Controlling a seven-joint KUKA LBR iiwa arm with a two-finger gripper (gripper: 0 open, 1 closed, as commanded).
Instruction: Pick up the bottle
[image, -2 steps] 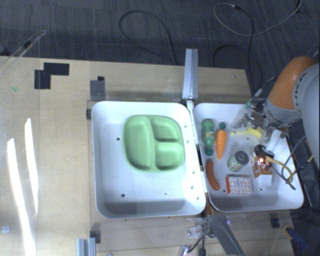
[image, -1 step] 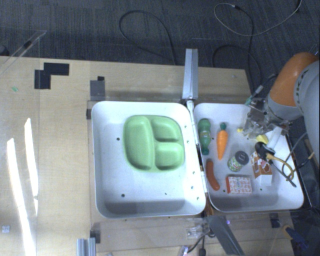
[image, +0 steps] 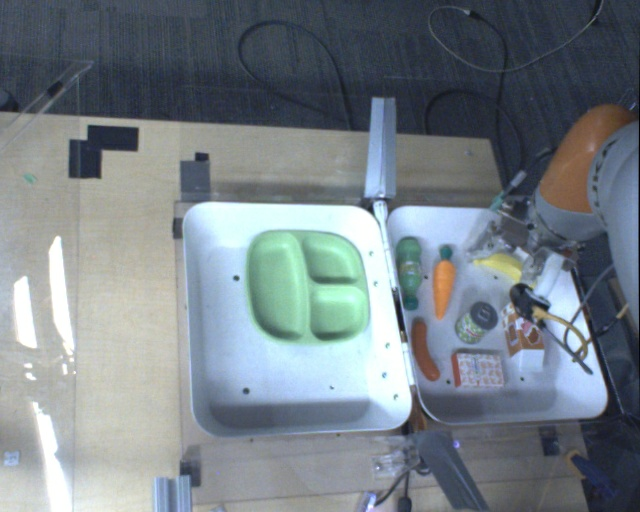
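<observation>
A green bottle (image: 408, 268) lies along the left wall of the right bin (image: 560, 400), its cap toward the near side. My gripper (image: 507, 245) hangs over the bin's far right part, just above a yellow banana-like item (image: 498, 265). It is well to the right of the bottle, with a toy carrot (image: 443, 284) between them. The arm's orange band (image: 590, 150) shows above the wrist.
The right bin also holds a red sausage (image: 424, 350), a small dark-lidded jar (image: 477, 321), a patterned flat box (image: 478, 368) and a brown packet (image: 524, 333). The left bin (image: 215, 330) holds a green divided tray (image: 305, 285). Cables trail by the right bin's right edge.
</observation>
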